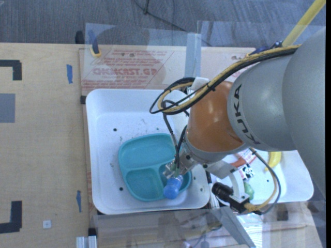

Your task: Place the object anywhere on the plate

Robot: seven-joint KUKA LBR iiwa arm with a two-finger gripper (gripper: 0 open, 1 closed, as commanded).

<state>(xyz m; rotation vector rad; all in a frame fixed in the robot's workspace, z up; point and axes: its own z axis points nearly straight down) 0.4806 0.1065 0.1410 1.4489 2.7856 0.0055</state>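
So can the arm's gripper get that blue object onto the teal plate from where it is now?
Probably yes. The gripper is down over the plate at its right edge, with the blue object at its tip, and nothing lies between them.

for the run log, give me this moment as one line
gripper over plate | blue object at plate's near edge | left bin

A light wooden counter [41, 154] fills the left of the frame, marked with blue tape strips [69, 74] and black corner marks [14, 70]. A white bin [101, 138] sits mid-frame, grey carpet [62, 9] along the top.
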